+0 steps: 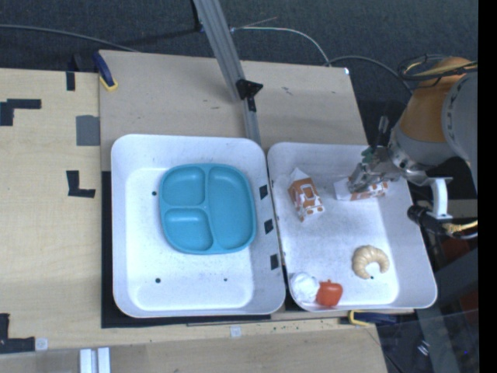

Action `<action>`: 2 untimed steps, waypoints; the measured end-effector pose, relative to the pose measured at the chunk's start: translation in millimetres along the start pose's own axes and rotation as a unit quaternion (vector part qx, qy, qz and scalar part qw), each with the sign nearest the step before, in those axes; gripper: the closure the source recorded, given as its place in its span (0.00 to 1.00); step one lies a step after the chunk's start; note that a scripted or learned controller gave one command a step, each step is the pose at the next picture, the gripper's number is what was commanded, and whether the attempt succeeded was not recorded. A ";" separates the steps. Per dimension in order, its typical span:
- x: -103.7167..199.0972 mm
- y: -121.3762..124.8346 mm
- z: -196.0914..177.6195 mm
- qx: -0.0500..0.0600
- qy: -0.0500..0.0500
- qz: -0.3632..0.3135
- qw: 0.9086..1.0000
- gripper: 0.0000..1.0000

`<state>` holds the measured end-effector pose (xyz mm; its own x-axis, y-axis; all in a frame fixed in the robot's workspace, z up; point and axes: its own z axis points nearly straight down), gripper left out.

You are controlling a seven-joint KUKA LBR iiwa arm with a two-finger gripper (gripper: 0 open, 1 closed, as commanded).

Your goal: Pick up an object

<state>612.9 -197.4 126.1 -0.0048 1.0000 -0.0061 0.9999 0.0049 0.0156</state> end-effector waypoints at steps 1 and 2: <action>1.2 2.1 -42.4 0.006 0.003 0.002 1.000 1.00; 0.4 11.8 -88.7 0.006 0.002 0.002 1.000 1.00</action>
